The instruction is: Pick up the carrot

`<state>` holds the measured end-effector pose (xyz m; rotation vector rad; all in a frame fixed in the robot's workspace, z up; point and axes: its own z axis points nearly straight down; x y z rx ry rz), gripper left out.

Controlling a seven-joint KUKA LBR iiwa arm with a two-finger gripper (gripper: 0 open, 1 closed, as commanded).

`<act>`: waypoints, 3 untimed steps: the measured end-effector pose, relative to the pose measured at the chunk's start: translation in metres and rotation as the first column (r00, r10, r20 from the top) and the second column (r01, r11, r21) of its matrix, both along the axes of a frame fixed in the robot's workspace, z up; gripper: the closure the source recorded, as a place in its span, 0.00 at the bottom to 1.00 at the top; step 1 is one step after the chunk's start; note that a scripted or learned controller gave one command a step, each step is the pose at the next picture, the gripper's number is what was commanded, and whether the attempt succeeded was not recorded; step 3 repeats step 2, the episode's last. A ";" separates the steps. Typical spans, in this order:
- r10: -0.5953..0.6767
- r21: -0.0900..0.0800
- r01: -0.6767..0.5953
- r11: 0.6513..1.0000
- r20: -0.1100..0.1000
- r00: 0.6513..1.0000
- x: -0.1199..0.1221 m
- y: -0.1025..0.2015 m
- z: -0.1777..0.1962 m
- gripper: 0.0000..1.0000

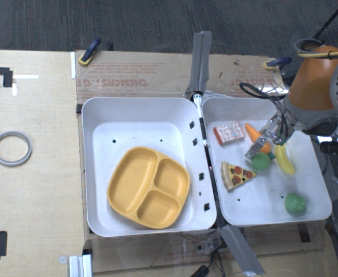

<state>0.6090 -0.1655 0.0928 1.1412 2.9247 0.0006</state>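
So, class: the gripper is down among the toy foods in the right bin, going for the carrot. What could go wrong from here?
1. The carrot lies close beside a green ball and a banana, so the gripper may knock them or take the wrong one.
2. The carrot is partly hidden under the gripper, so the grasp may miss.

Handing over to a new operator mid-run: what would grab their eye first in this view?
The yellow divided plate in the left bin, big and bright against the white. Then the hand down in the right bin, at the carrot, with toy foods crowded around: pizza slice, banana.
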 end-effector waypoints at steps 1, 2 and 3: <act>-0.003 -0.001 0.003 1.000 0.004 1.000 0.001 0.000 0.010 1.00; 0.055 -0.001 -0.055 0.998 0.003 0.998 0.017 0.032 0.118 1.00; 0.055 -0.001 -0.055 0.998 0.003 0.998 0.017 0.032 0.118 1.00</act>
